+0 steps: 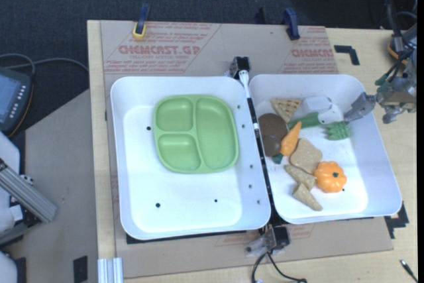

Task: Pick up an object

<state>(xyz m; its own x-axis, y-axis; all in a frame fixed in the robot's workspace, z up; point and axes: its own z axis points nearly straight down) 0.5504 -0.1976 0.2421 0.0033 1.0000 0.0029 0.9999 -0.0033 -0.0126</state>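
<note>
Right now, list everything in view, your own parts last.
bins: 2, white, side by side on the bench
tray: 1, green, three compartments, left bin
waffle: 1, tan, right bin, far side
brown lump: 1, right bin, by the divider
carrot: 1, orange, right bin, middle
pumpkin: 1, orange, right bin, near side
bread pieces: 3, tan, right bin, near side
green toy: 1, right bin
white item: 1, right bin, far side
clamps: 2, blue, board's far edge
gripper: 1, grey, over the right bin's far right

The bench (199, 43) bears two white bins (132, 209).
</note>
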